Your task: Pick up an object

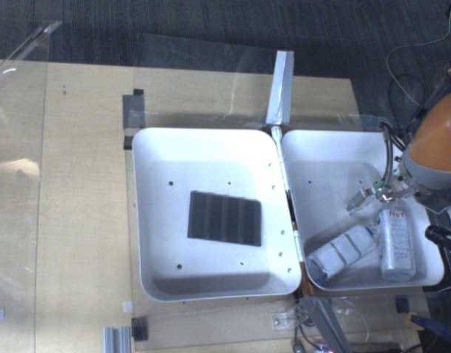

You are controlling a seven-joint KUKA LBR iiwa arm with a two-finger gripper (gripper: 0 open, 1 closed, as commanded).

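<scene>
The gripper [371, 195] hangs low over the right bin [321, 160], and whether it is parted or closed on anything cannot be told, since it is small and blurred. Just below it to the right a clear bottle [396, 243] lies lengthwise, and below it to the left a grey boxy object [343, 251] lies tilted on the bin floor. Far to its left, a dark ribbed pad [225, 217] lies flat in the left bin [159, 168].

Both bins are white, the left bin [148, 197] and the right bin [313, 160]. A dark grey mat [225, 218] with stripes lies in the left one. The bench [63, 212] is light brown wood. The arm [437, 142] has an orange band.
</scene>
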